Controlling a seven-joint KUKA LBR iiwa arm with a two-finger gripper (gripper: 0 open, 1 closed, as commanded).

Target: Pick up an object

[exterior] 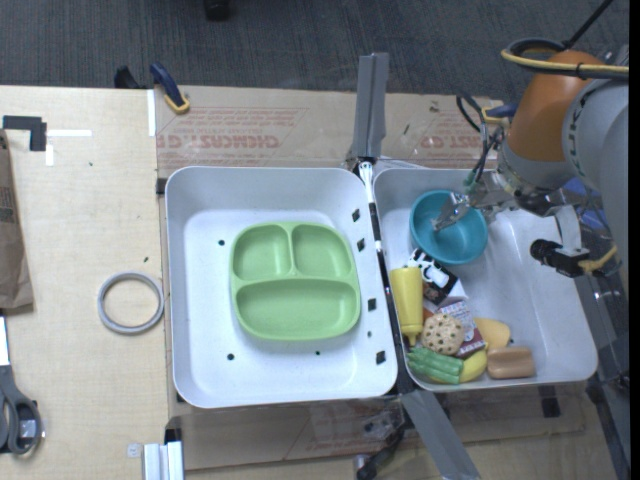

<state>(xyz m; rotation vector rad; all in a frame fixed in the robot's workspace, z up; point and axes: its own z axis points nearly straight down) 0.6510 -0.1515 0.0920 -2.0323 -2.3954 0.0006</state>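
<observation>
A teal bowl (447,230) hangs tilted in the upper left part of the right bin (545,298), its opening turned toward the left. My gripper (456,210) reaches in from the right under the orange band and is shut on the bowl's right rim, one finger inside the bowl. Below the bowl lie a yellow bottle (406,299), a black-and-white packet (433,273), a cookie (441,334), a green pea pod (434,366), a yellow piece (492,332) and a brown bread roll (510,363).
The left bin (190,268) holds a green divided plate (295,280). On the bench to the left lie a tape ring (130,301), scissors (16,423) and a brown bag (12,238). A blue clamp (170,86) sits at the back.
</observation>
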